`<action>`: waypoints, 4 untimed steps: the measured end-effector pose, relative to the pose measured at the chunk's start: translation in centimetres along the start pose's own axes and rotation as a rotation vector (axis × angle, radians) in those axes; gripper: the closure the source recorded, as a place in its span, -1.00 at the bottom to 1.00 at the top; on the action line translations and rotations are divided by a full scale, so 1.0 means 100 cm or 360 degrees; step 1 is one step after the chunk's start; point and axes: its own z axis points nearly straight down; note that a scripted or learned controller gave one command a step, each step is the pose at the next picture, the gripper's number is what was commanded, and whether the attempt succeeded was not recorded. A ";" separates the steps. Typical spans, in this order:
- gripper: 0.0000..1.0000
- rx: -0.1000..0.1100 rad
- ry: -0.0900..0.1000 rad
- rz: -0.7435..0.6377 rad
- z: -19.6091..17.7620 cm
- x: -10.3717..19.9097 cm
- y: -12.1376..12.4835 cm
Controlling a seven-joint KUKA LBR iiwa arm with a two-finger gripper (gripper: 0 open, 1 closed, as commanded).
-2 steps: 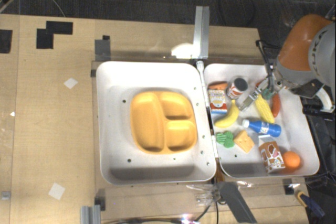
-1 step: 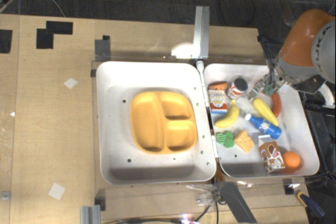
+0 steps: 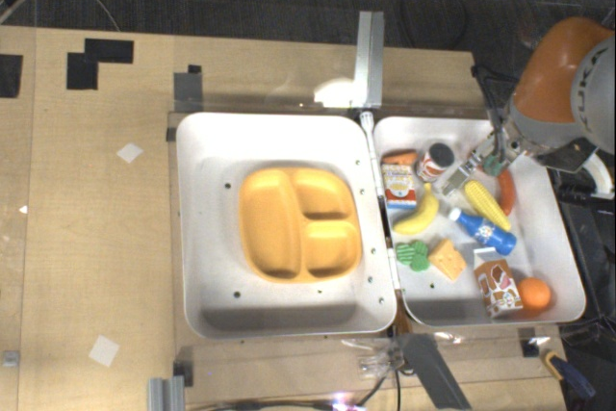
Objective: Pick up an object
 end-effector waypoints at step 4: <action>-1.00 0.0011 0.0014 0.0022 0.014 -0.002 -0.058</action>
